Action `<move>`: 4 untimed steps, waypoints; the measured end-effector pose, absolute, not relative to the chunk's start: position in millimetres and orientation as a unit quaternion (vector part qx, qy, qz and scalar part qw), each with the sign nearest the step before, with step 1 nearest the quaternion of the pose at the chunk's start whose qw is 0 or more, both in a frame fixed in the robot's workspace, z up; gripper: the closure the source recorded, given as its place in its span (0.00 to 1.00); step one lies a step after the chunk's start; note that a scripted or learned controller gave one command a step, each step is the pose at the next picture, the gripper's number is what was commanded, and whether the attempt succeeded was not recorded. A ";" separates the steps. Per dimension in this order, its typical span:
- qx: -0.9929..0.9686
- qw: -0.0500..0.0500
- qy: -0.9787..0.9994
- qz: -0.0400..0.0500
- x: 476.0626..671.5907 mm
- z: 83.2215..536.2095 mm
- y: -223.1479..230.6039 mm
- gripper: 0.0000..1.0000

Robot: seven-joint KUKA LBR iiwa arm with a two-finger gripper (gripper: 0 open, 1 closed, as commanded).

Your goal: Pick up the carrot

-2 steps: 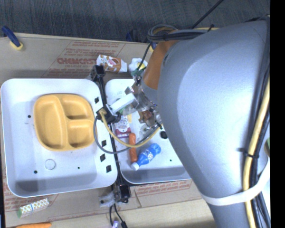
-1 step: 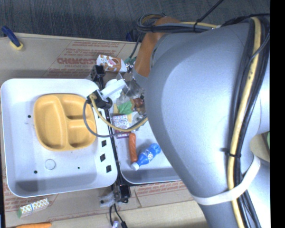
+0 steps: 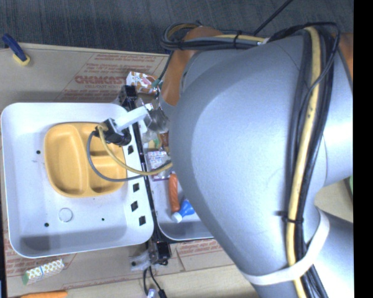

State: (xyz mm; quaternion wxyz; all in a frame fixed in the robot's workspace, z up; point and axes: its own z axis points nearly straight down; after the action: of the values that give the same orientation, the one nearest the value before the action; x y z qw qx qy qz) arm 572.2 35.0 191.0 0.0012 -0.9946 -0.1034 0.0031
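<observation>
The carrot (image 3: 173,193) is a short orange stick lying lengthwise at the left edge of the right bin (image 3: 180,231), close to the wall between the two bins. My grey arm (image 3: 255,148) hangs over most of that bin and hides the rest of it. The gripper (image 3: 146,120) is at the arm's left end, above the dividing wall and beyond the carrot's far tip, mostly hidden among a white bracket and cables. Nothing can be seen held in it.
A yellow divided plate (image 3: 81,160) lies in the left bin (image 3: 25,228), with a yellow cable (image 3: 105,166) looping over it. A blue and white item (image 3: 184,210) lies beside the carrot. A blue-handled tool (image 3: 15,48) and a wrapped packet (image 3: 43,270) lie on the cardboard outside the bins.
</observation>
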 end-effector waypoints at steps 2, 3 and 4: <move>-0.972 0.008 -0.234 0.008 599.8 96.2 103.8 0.00; -0.937 0.002 -0.350 0.004 631.7 90.8 128.3 0.00; -0.968 0.005 -0.249 0.013 640.1 88.2 122.2 0.00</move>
State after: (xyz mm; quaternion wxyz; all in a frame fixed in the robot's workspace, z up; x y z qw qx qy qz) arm 640.1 122.2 88.2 0.0047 -0.9684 -0.2491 0.0129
